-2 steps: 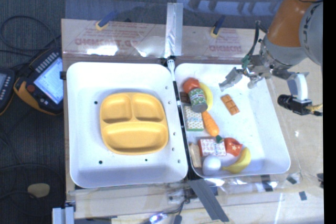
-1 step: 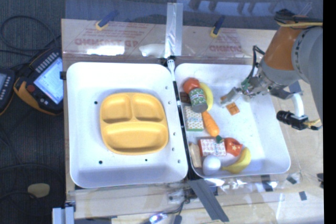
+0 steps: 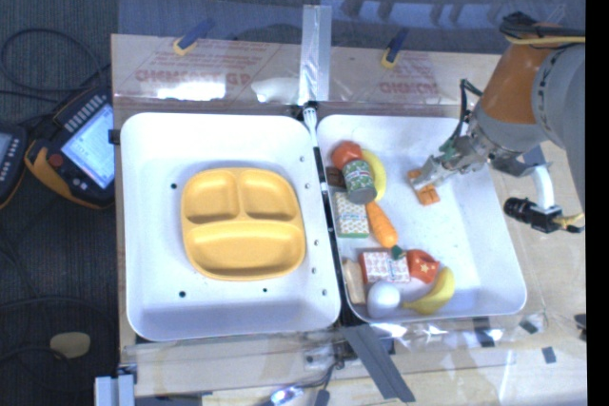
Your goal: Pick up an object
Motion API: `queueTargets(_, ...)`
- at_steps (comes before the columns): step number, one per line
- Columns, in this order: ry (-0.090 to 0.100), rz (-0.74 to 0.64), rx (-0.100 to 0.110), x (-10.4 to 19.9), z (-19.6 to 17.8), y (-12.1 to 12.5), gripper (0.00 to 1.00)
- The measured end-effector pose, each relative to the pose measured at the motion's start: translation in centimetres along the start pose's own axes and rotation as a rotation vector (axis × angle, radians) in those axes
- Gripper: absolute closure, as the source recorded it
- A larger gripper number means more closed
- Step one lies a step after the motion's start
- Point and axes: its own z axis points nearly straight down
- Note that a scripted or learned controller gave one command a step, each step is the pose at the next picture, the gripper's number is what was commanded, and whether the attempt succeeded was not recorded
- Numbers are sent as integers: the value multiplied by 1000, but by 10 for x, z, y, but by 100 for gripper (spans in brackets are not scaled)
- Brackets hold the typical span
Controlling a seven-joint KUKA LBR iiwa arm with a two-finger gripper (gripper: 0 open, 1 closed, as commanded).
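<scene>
My gripper (image 3: 436, 170) hangs low over the upper middle of the right bin (image 3: 495, 233), reaching in from the right. A small orange block (image 3: 429, 196) lies on the bin floor just below its tip, and another small orange piece (image 3: 417, 174) sits right at the tip's left side. Whether that piece is held cannot be made out. Along the bin's left side are a green can (image 3: 359, 178), a red tomato (image 3: 344, 152), a carrot (image 3: 382, 223) and a flat patterned box (image 3: 350, 219).
Near the right bin's front lie a white egg (image 3: 383, 298), a banana (image 3: 434, 292) and a red-and-white carton (image 3: 385, 266). The left bin (image 3: 152, 299) holds a yellow divided tray (image 3: 243, 222). A handheld pendant (image 3: 81, 152) rests left of the bench.
</scene>
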Motion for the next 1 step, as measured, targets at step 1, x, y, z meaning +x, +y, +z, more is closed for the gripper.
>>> queueTargets(1,0,35,-2,66,-99,58,100)
